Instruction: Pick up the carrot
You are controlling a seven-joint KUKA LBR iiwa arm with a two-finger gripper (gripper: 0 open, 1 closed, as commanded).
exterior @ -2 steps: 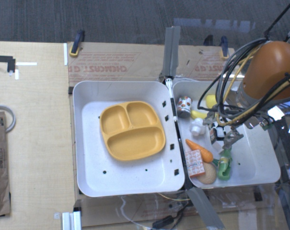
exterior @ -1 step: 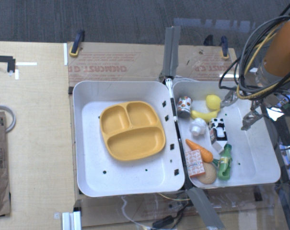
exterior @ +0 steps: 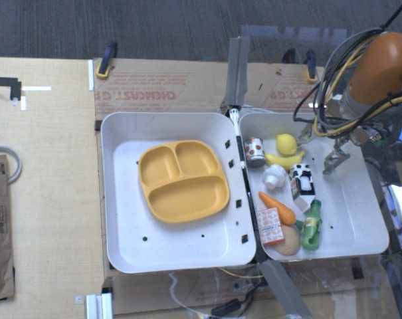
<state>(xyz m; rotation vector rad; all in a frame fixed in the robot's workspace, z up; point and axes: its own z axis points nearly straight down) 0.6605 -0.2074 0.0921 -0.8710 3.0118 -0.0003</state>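
Gripper (exterior: 335, 159) over right bin (exterior: 360, 211), nothing between its fingers; whether they stand wide or narrow cannot be told from this slant.

Carrot (exterior: 278, 207) lies on the right bin's floor, near its left wall, well apart from the gripper, below and left of it. Around the carrot: white ball (exterior: 274, 176) just above it, red carton (exterior: 270, 225) touching its lower side, green bottle (exterior: 311, 226) to its right, black-and-white toy (exterior: 301, 179) up and right. Banana (exterior: 284, 157), lemon (exterior: 286, 143) and small can (exterior: 254, 151) sit farther up. Yellow divided plate (exterior: 184, 181) rests in the left bin (exterior: 121, 244).
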